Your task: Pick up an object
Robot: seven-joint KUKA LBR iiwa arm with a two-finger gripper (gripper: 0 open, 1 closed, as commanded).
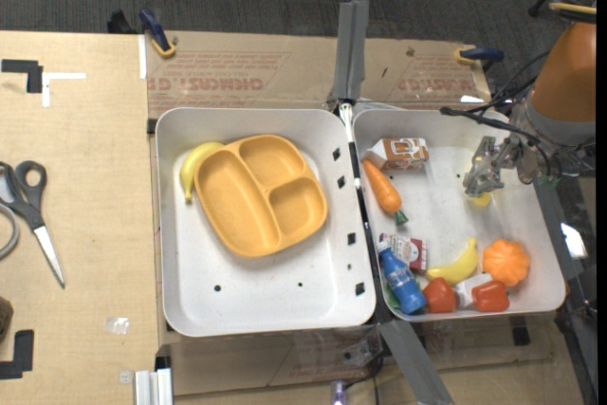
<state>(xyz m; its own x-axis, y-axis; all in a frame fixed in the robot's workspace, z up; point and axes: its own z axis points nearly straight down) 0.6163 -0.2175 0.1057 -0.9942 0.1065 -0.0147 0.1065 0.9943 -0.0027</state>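
My gripper (pixel 482 185) hangs over the back right part of the right bin (pixel 446 204), below the grey wrist and orange band. A small yellow object (pixel 483 198) peeks out right at its lower end; whether it is gripped is unclear. Around it in the same bin lie a carrot (pixel 382 187), a brown and white carton (pixel 404 153), a yellow banana (pixel 455 263) and an orange fruit (pixel 505 263). Along the front wall sit a blue bottle (pixel 401 280), a red tomato (pixel 439 296) and a red pepper (pixel 490 296).
The left bin (pixel 190 299) holds an orange divided plate (pixel 259 193) with a yellow banana (pixel 194 168) against its left side. A small red and white packet (pixel 410 249) lies by the blue bottle. Scissors (pixel 33 213) lie on the bench at far left.
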